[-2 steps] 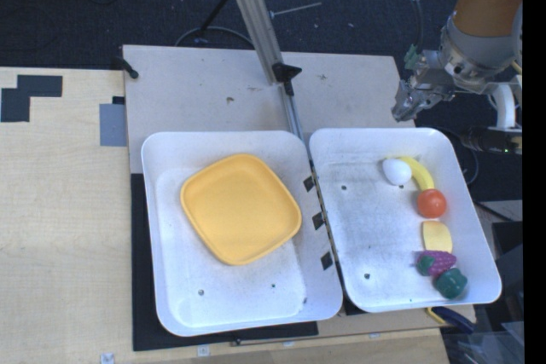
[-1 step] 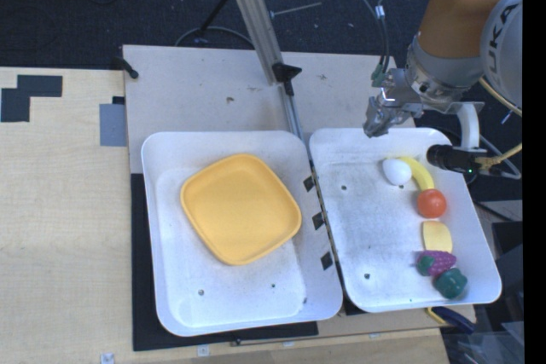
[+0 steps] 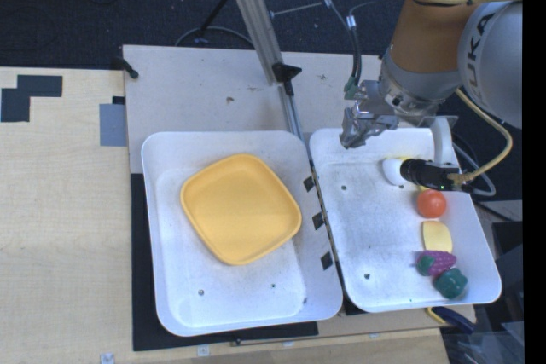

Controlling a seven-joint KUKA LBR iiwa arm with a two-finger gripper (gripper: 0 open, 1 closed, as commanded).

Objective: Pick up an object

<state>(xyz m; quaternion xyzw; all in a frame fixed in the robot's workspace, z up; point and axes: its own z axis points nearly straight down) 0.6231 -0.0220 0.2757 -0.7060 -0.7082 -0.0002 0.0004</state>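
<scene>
My gripper [image 3: 354,135] hangs over the back left corner of the right bin [image 3: 375,217], with nothing visible between its fingers. Along that bin's right side lie an orange-red ball [image 3: 432,204], a yellow block [image 3: 437,235], a purple berry-like piece [image 3: 438,262] and a dark green piece [image 3: 450,282]. All of them sit well to the right of and nearer than the gripper. A yellow square plate [image 3: 240,207] lies in the left bin [image 3: 162,183].
A slanted aluminium bar [image 3: 260,17] rises from behind the gap between the bins. The right bin's left and middle floor is bare white. Black clips [image 3: 317,219] mark the edge where the two bins meet.
</scene>
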